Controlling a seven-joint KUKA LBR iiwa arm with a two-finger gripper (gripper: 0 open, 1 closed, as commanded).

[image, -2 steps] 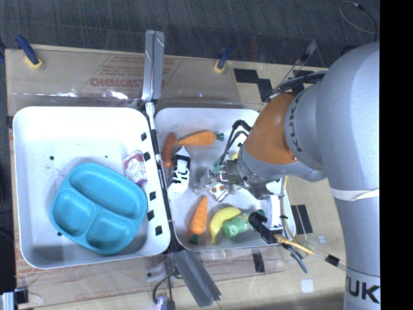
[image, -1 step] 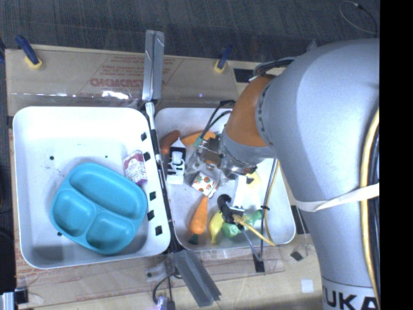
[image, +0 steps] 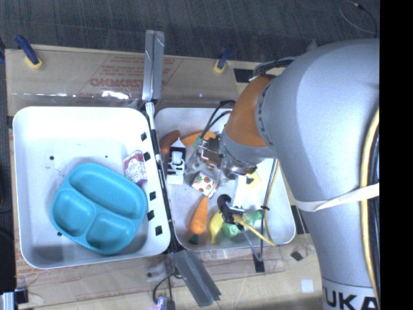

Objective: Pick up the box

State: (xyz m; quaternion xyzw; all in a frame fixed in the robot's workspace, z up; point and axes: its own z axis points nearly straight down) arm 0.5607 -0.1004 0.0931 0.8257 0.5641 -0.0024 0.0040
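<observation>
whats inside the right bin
The right bin holds a toy carrot, a small patterned box, yellow and green toys and a brown item. The arm covers the bin's middle and far side, hiding anything beneath.

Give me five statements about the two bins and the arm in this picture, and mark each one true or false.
1. The blue divided tray lies in the left bin. True.
2. The carrot lies in the left bin beside the tray. False: it lies in the right bin, near its front edge.
3. The arm reaches down over the right bin. True.
4. The small box with coloured spots sits in the right bin, just below the claw. True.
5. The small maroon and white packet rests on the bench outside both bins. False: it is inside the left bin, against its right wall, next to the tray.
</observation>
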